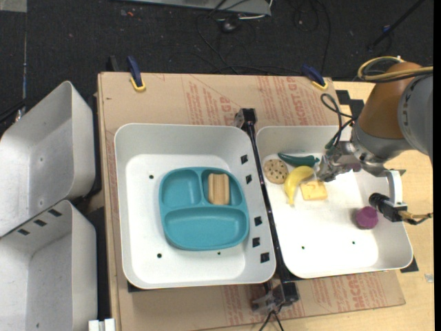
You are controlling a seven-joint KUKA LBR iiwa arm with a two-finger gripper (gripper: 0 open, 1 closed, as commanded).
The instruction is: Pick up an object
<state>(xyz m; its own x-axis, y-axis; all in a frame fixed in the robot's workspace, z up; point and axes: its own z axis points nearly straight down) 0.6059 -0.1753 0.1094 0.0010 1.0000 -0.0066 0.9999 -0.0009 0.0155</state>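
Observation:
The right bin holds a yellow banana, a yellow wedge-shaped block, a round speckled cookie, a dark green object and a purple object. My gripper reaches in from the right. It hangs low over the bin's upper middle, just right of the banana and the green object and just above the yellow block. Nothing shows in its grasp.
The left bin carries a teal divided tray with a tan block in its upper right compartment. A black divider runs between the bins. The arm's grey and orange body overhangs the right bin's upper right corner.

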